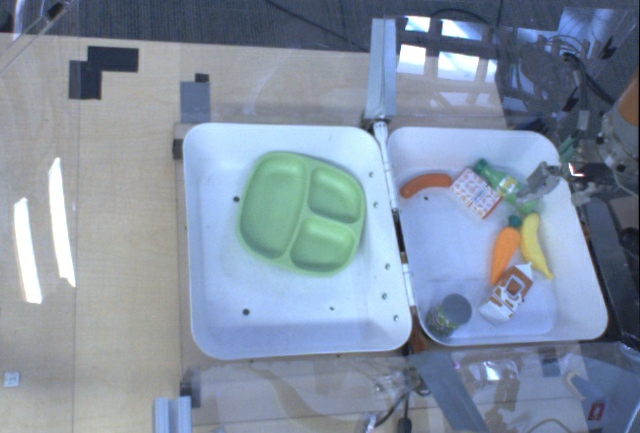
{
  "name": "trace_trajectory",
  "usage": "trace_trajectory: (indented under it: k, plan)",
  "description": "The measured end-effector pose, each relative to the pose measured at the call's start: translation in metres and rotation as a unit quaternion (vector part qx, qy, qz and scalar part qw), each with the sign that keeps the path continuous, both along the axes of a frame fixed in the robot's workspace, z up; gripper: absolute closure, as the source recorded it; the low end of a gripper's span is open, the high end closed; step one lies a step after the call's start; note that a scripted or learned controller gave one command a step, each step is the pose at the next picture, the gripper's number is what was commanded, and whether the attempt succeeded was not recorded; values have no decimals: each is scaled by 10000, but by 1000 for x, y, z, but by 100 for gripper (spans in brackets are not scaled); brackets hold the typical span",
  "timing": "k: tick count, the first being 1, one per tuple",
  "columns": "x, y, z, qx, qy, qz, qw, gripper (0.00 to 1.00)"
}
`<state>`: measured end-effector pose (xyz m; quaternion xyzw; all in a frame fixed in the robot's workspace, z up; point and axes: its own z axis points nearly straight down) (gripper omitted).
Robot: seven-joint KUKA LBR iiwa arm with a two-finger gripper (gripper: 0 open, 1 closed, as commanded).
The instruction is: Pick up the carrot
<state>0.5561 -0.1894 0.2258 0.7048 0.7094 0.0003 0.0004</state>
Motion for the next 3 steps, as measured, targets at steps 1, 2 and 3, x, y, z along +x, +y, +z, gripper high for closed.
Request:
trace_trajectory:
  k: [1,2,3]
  plan:
    - [-2,9,-115,4,1,815,9967,0]
    - [-5,8,-137,25,-47,996,9950,0]
    - [-2,8,-127,14,-72,1003,9949,100]
